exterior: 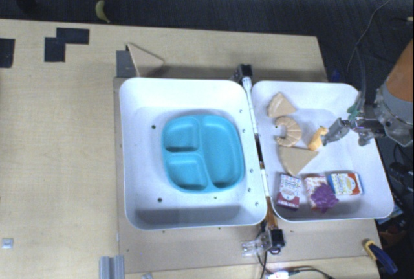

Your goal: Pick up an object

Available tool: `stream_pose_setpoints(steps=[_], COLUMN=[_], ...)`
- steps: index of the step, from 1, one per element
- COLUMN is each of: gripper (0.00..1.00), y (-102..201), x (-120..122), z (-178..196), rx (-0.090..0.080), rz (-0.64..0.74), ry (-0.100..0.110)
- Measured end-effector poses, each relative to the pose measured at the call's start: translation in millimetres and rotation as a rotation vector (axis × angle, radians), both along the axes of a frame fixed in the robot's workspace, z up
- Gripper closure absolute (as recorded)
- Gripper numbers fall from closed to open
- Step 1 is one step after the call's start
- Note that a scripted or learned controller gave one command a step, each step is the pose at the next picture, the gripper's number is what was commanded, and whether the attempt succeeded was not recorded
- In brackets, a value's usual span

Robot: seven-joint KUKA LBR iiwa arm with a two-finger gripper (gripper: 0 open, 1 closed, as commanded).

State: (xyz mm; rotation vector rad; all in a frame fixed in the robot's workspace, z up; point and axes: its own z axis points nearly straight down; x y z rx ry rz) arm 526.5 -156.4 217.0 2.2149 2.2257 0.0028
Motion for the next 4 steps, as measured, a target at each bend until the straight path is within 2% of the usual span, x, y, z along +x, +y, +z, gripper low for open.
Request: stream_pose_setpoints(steps=[1, 2, 3, 4], gripper=[0.0, 1.0, 0.0, 1.0], y=[14, 15, 15, 16], x=[-10, -8, -8, -7], z=[-119, -108, -108, -97], rx=[-0.003, 0.0, 0.0, 0.0], rz=[-0.004, -0.002, -0.002, 0.0], ry=[-0.009, -0.012, -0.011, -0.014])
